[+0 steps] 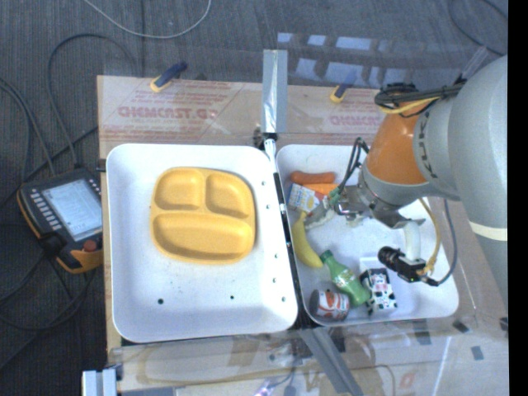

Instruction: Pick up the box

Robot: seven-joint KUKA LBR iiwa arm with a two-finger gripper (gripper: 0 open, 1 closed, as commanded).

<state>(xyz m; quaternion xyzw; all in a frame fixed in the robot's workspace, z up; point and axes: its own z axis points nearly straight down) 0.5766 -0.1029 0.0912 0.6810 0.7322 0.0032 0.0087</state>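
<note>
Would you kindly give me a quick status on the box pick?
Gripper low in right bin, near small box. Box lying at bin's top left, not seen held. Banana, green bottle, carrot crowd close around it.

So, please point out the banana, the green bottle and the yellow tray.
banana [307, 246]: camera view, middle of its curve.
green bottle [346, 279]: camera view, its body.
yellow tray [203, 213]: camera view, centre ridge.

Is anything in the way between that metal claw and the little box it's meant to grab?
Nothing visible. The end effector hovers right beside the box in the right bin. A banana lies just below the box and a carrot above it, crowding it.
</note>
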